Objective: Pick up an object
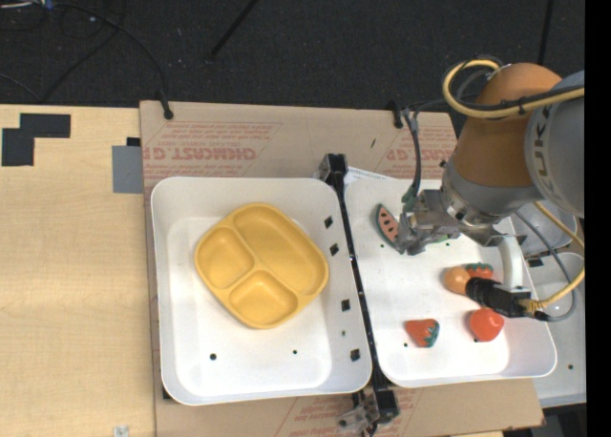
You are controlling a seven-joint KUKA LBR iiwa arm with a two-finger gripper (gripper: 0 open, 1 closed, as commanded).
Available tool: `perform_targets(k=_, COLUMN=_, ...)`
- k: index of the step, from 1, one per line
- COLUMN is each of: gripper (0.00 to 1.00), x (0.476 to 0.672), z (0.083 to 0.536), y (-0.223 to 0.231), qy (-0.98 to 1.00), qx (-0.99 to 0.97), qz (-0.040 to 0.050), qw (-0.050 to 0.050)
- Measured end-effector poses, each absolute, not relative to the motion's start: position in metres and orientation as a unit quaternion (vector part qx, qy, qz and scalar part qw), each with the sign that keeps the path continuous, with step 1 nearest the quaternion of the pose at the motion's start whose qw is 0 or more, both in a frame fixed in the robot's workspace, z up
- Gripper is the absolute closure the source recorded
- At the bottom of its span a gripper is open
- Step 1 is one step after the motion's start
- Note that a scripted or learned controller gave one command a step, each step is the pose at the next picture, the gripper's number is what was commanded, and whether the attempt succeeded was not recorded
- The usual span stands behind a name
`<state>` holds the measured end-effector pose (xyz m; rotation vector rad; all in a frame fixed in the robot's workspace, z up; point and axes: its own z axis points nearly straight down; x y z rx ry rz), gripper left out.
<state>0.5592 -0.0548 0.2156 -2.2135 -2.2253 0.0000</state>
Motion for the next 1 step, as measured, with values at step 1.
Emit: perform_targets(k=1, gripper=1.00, x=0.5613, z=0.2279, y=-0.0058, qy=-0.709, qx=-0.705, qz=0.0001, qw=0.001)
